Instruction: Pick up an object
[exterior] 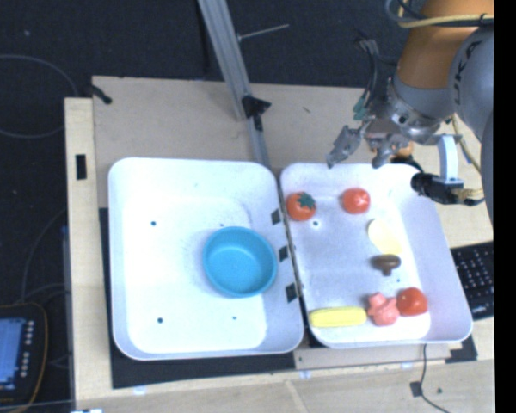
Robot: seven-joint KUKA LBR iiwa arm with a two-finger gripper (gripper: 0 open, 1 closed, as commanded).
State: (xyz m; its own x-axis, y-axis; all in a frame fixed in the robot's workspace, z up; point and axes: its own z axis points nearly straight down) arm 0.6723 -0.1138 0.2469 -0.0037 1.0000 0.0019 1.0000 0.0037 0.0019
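My gripper (358,155) hangs open above the far rim of the right bin (439,231), its two fingers spread with nothing between them. Just below it in that bin lie a red tomato with a green top (300,206) and a plain red-orange ball (355,200). Further toward the front are a pale yellow piece (383,234), a small brown item (387,264), a red fruit (411,301), a pink toy (381,309) and a yellow bar (337,317). A blue bowl (238,261) sits in the left bin (155,188).
A slanted metal pole (232,63) rises behind the bins near their shared edge. A black keyboard (475,275) lies at the right, a small screen (9,351) at the lower left. Cables trail from the arm's wrist (439,183).
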